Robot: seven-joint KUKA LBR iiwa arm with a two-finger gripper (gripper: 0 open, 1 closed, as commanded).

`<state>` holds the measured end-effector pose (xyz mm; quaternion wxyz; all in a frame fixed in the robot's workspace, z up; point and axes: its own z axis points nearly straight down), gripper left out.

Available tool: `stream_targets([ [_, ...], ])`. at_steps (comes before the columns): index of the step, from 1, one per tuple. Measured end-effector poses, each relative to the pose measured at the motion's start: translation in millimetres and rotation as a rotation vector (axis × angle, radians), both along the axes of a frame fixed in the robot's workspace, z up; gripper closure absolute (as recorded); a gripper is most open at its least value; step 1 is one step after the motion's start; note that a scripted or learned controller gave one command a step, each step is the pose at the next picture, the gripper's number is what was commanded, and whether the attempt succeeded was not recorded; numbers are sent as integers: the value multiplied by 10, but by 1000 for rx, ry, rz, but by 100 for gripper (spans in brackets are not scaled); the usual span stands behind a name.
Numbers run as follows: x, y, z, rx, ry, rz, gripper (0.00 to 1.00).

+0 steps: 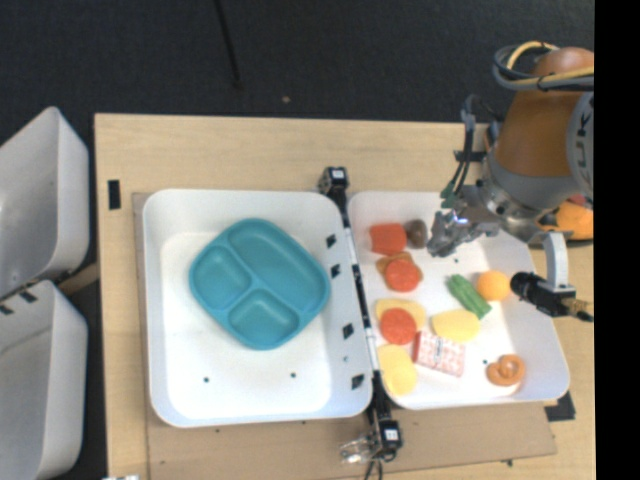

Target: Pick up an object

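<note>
The right bin (530,378) holds several toy foods: a red block (388,237), a small dark brown piece (416,232), two red round slices (403,274) (397,324), a green pod (467,296), an orange ball (493,285), yellow pieces (456,324) (397,369), a red-and-white packet (440,353) and a brown ring (506,370). My gripper (447,236) hangs over the bin's upper middle, just right of the dark brown piece. Nothing shows between its fingers.
The left bin (170,388) holds a blue sectioned tray (259,282). A divider with black clips (352,298) runs between the bins. The grey and orange arm (535,158) covers the right bin's upper right corner. White shapes (35,268) stand left of the bench.
</note>
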<state>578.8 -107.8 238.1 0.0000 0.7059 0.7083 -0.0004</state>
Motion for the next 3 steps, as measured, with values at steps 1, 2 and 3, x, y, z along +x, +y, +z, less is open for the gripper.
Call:
stream_targets([
  [1, -160, 421, -40, 0, 1, 0, 100],
  [2, -199, 785, -72, 1, 0, 0, 100],
  [3, -144, 787, -68, 1, -2, -1, 100],
])
